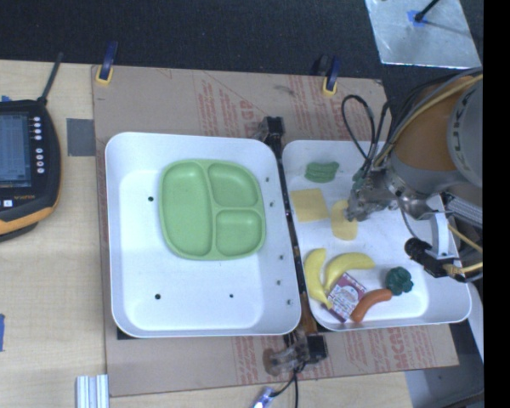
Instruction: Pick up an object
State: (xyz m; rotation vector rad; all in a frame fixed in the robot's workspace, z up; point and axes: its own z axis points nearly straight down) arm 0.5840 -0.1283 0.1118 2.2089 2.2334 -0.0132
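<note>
Over the right bin my gripper sits low beside 1 yellow block; grip state unreadable, so I log nothing lifted yet.

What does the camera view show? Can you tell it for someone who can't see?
A grey and orange robot arm reaches from the right, its gripper low over a yellow block in the right white bin, which also holds bananas, a yellow slice and other toy food. The left bin holds a green divided plate.
</note>
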